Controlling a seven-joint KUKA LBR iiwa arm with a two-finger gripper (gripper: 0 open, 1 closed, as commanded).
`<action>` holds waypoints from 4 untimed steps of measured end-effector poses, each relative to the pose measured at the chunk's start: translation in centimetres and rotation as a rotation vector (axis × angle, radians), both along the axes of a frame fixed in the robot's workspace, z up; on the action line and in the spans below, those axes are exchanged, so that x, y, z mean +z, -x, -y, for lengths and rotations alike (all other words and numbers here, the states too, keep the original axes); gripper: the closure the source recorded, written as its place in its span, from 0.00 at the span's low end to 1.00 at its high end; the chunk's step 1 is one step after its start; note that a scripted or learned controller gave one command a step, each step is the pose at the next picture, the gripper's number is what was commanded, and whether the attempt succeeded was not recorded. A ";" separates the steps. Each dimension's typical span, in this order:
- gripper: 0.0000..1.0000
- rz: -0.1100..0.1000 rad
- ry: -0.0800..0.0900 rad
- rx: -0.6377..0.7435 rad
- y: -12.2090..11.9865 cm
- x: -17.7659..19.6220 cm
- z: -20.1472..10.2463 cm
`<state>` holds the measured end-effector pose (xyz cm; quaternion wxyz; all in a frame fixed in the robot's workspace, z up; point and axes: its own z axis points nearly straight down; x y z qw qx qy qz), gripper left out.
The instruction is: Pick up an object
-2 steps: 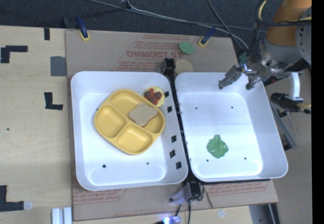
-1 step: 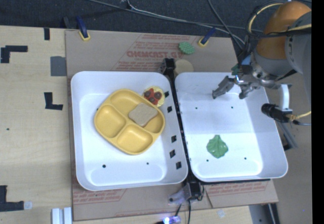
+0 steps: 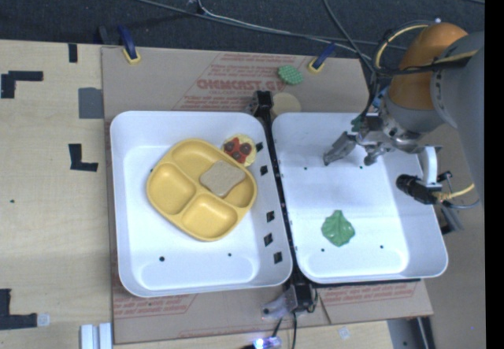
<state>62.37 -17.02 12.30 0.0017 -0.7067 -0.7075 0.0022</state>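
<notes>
Two white bins: left bin [image 3: 126,206] at nine o'clock, right bin [image 3: 409,253] at three. One yellow tray [image 3: 177,190], one toast slice [image 3: 222,178], one lettuce leaf [image 3: 338,228], two blue clamps [image 3: 128,46] at twelve.

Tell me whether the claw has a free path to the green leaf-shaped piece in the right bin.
Probably yes: the claw hangs over the same right bin, nothing between it and the green leaf-shaped piece.
</notes>
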 end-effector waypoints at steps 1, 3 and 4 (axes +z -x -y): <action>0.00 0.006 0.002 0.001 0.0 -4.0 -0.1; 1.00 0.009 0.000 0.001 0.5 2.3 -0.6; 1.00 0.009 0.000 0.001 0.6 6.7 -1.1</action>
